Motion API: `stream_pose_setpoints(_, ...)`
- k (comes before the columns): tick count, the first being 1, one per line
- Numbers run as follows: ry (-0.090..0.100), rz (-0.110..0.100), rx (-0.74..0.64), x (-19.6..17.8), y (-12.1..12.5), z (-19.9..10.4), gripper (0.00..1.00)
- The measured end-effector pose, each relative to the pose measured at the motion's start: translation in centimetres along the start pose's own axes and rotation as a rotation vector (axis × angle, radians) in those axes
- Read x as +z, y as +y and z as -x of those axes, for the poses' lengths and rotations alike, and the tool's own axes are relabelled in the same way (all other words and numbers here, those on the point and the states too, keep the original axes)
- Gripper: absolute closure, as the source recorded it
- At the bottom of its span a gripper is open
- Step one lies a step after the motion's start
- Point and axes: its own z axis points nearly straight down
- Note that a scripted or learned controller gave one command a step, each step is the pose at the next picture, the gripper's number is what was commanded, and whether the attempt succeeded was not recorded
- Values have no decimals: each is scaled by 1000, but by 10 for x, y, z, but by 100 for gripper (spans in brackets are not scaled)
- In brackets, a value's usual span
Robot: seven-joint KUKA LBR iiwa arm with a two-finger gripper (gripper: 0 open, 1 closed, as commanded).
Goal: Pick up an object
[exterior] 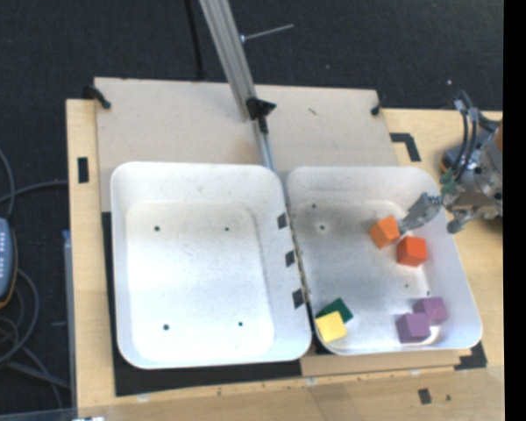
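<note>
we see the gripper [440,210] at the right bin's [333,191] 3 o'clock rim, jaws spread, one finger [418,210] touching nothing we can confirm and holding nothing. just beside it lie two orange blocks [385,231] [411,251]. purple blocks [420,319] sit at 5 o'clock, a yellow block [330,327] on a green one [339,309] at 7. the left bin [123,235] rests on the wooden tabletop [175,117], over dark carpet [53,33].

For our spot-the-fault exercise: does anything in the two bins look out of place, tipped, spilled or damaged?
Nothing stands out. All the blocks lie inside the right bin: two orange blocks, two purple blocks and a yellow block against a green block. The pincer hovers by the orange ones.
</note>
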Motion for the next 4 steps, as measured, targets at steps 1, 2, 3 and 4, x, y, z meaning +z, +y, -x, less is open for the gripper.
stream_pose_setpoints(1, 1, -10, -1, 127, 1, 6, 0)
stream_pose_setpoints(2, -3, 6, 0, 171, 28, 17, 0)
stream_pose_setpoints(3, 1, 0, -8, 198, 68, -19, 0)
stream_pose_setpoints(4, -1, 0, -4, 196, 113, -11, 0)
